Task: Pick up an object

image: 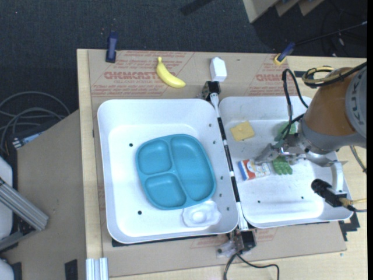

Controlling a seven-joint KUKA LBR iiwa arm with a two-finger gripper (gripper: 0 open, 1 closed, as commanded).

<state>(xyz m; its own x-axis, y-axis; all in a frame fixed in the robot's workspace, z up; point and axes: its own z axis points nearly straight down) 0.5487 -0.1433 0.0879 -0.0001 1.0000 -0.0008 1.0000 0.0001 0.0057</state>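
Gripper point(280, 154) low in right bin point(280, 206), just over green object point(282, 167) beside red-and-white packet point(252, 169); opening impossible to tell. Probably lowered so for grasping. Yellow piece point(242, 131) apart.

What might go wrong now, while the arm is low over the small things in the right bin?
1. The tool is down among a green object and a red and white packet that lie close together, so it may push both or catch neither.
2. The yellow block lies nearby and might get knocked.
3. The arm's cables hang above the right bin and may snag.
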